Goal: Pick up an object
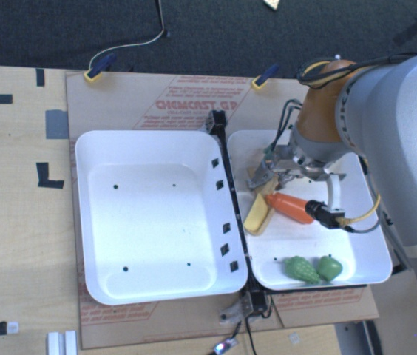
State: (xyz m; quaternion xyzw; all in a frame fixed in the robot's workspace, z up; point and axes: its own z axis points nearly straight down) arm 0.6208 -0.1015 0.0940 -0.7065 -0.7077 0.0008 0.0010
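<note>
Jaws of the grey arm sit low in the right bin, near its left wall, just above the upper ends of the carrot and the yellow piece. Dark metal linkage hides the tips, so it cannot be told whether they stand apart or together, and nothing is seen clamped between them. An orange band rings the arm above the wrist.

Two shallow white plastic bins with rounded corners stand side by side on a brown cardboard sheet on the wooden bench. The left bin has a smooth floor with four small dark dots.

Contents of the right bin:
- One carrot: smooth, orange-red, tapered. Its long axis runs from upper left to lower right, with the lower right end beside a black fitting on the arm.
- One yellow piece: pale, smooth, elongated and flat-sided. Its long axis runs steeply from upper right to lower left, close to the bin's left wall. Its upper end touches or nearly touches the carrot.
- Two green items: bumpy, rounded, lying side by side near the bin's front wall, well apart from the jaws.

Two blue and yellow clamps grip the cardboard's rear edge, one at each corner.
</note>
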